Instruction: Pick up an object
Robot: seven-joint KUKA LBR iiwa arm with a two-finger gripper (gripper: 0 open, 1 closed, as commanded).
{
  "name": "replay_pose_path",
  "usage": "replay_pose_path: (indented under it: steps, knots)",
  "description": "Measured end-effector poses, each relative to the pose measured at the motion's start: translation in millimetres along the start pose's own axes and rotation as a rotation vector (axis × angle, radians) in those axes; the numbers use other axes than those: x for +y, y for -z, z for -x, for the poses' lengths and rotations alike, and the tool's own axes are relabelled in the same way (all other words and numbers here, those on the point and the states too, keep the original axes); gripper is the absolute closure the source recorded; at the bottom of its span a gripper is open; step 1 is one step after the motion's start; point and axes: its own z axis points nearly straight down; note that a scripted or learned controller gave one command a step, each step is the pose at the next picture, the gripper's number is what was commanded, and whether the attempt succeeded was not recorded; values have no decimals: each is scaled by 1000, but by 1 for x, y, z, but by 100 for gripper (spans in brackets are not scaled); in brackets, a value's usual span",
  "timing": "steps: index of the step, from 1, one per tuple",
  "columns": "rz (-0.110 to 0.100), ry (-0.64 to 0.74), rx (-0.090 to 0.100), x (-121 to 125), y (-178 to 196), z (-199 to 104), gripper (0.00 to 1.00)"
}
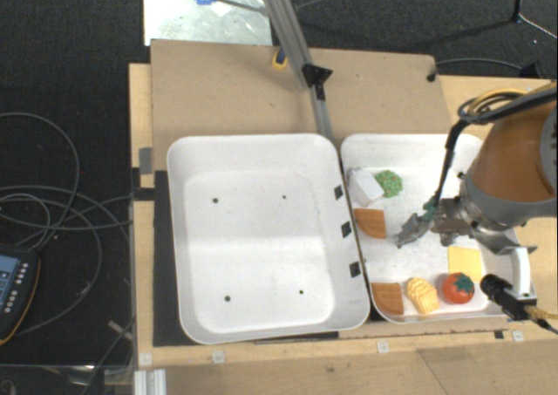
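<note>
Tan bench (227, 88), left white bin (187, 236), right white bin (410, 153) side by side

Colours as I read them from my console. Tabletop (384, 97): tan brown, plain. Left bin (253, 236): white, with four small dark dots on its floor. Right bin (410, 158): white, plain. Between the bins, small black clips (345, 229).

In the right bin I log:
- white block (364, 184)
- green lumpy piece (389, 182)
- orange-brown wedge (371, 223)
- second orange-brown wedge (388, 298)
- yellow ridged piece (422, 295)
- red round piece with a green top (457, 288)
- pale yellow flat square (465, 260)

Arm (514, 166): orange band over grey. Pincer (411, 232): dark grey. Floor (61, 79): black carpet, with black cables (52, 201).
</note>
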Motion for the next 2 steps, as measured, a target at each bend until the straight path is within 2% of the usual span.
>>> replay_pose_path:
  steps: [1, 2]
  knots:
    - [0, -1, 0, 6, -53, 8, 0]
    - [2, 0, 0, 6, -82, 8, 0]
